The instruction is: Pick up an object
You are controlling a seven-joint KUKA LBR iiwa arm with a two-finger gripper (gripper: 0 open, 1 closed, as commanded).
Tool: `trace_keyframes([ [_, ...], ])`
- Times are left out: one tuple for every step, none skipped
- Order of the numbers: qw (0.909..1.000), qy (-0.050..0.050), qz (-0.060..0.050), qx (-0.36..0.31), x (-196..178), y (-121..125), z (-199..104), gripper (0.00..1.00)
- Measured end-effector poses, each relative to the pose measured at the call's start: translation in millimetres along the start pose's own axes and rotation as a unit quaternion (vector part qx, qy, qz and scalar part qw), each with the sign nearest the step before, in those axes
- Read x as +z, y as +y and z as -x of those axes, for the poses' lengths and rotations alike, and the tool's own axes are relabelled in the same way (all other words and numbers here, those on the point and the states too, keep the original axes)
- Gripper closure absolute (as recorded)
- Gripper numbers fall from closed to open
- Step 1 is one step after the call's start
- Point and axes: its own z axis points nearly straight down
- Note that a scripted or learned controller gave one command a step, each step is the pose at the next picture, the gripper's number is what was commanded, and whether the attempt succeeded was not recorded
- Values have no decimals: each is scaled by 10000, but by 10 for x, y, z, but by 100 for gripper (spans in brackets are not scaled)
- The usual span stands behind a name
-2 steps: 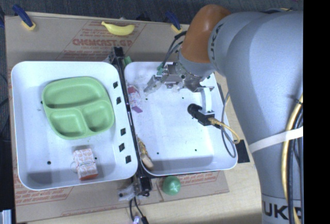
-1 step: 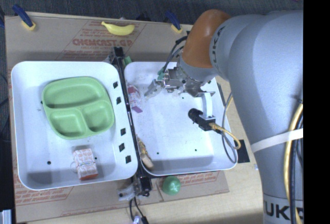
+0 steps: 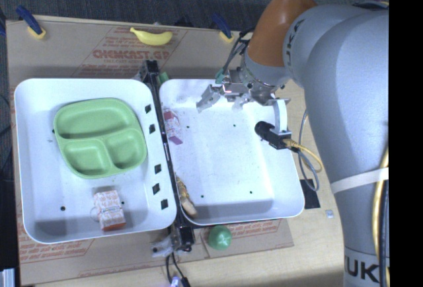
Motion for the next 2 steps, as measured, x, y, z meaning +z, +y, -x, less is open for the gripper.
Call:
trace_keyframes([
  [10000,8,-10,-15,-100,2,-11,100],
  [10000,7,-12,-16,-98,1,-10,0],
])
